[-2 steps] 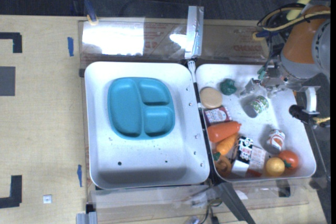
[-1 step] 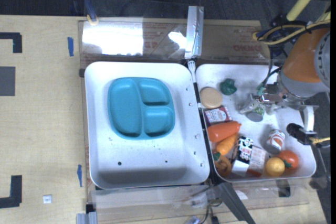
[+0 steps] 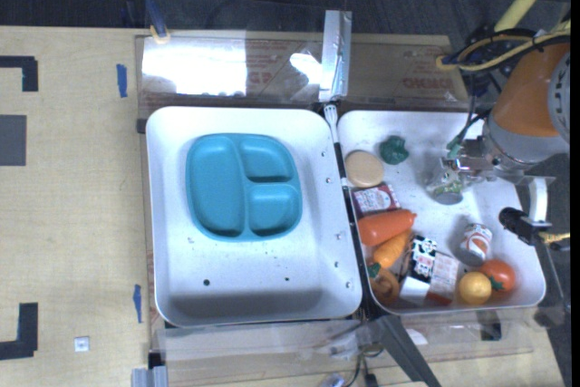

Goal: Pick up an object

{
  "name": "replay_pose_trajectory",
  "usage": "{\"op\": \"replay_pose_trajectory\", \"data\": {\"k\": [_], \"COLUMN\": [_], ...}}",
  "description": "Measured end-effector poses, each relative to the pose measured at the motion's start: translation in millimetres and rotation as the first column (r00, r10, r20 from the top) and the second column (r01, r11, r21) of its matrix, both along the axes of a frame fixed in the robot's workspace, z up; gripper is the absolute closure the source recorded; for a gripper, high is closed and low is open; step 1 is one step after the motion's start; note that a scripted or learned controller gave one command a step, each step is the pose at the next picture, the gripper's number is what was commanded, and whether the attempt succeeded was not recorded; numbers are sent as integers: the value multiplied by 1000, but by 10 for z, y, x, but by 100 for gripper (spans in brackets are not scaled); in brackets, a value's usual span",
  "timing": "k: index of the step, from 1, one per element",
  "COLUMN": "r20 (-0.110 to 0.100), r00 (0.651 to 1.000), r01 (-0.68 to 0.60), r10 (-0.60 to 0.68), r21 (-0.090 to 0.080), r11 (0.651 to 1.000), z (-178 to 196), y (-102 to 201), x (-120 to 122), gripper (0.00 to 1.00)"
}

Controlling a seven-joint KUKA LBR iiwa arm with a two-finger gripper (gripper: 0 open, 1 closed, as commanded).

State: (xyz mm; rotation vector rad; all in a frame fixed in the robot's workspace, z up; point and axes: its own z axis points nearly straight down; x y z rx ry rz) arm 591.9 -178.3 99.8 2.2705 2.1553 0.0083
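On the tabletop (image 3: 63, 195) there are two bins. The left bin (image 3: 172, 267), well to the left of the jaws, holds one blue divided tray (image 3: 243, 186). The right bin (image 3: 408, 118), under the jaws, holds the candidates for picking: one tan disc (image 3: 365, 168) and one green piece (image 3: 393, 149) to the left of the jaws, with one red packet (image 3: 374, 198), two orange vegetables (image 3: 385, 227) and one black-and-white carton (image 3: 423, 256) to their left and nearer the camera. One clear item (image 3: 444, 188) lies right beneath the jaws. One small can (image 3: 476, 240), one lemon (image 3: 474, 286) and one tomato (image 3: 501, 275) sit to the right of them and nearer the camera.

The single arm (image 3: 530, 104) hangs the jaws low over the clear item; I cannot tell whether they are wide or narrow.

Risks, as I judge them: the clear item looks thin and slick, so it may slip out or get pushed aside. The crowded pile nearer the camera invites a two-object grab.
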Motion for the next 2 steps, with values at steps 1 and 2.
{"op": "replay_pose_trajectory", "data": {"k": [1,2], "r20": [1,-16], "r00": [992,987], "r01": [-124,157], "r10": [124,-157], "r21": [3,4], "r11": [992,988], "z": [1028,481], "y": [754,578], "x": [8,139], "gripper": [100,100]}}
